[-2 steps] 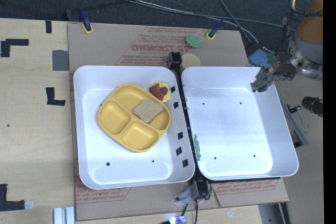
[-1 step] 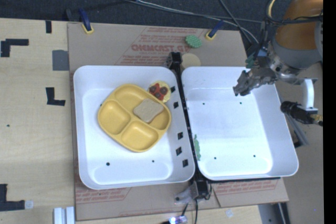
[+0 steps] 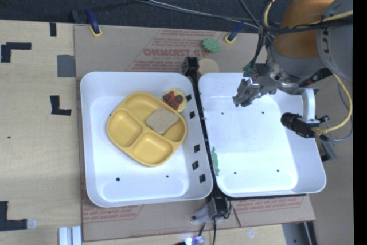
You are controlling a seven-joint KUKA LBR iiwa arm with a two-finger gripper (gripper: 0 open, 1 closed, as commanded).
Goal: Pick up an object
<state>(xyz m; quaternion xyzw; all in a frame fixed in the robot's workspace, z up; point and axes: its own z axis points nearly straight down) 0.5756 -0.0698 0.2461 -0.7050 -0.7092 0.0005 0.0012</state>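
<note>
Yellow tray [image 3: 133, 136] (one) carries one bread slice [image 3: 161, 120].

Both white bins look like smooth moulded plastic with a soft sheen; the left bin [image 3: 97, 140] and the right bin [image 3: 258, 140] show faint highlights along their rims. The yellow divided tray [image 3: 129, 129] is plastic too, slightly glossy. On it lies a slice of toast [image 3: 161, 120], matt and grainy. My worktop [image 3: 34, 140] looks like pale matt wood, under a sheet of dull brown cardboard [image 3: 166, 49] with red print. My tool [image 3: 248, 92] is dark metal, and the orange band [image 3: 312, 8] above it is satiny.
</note>
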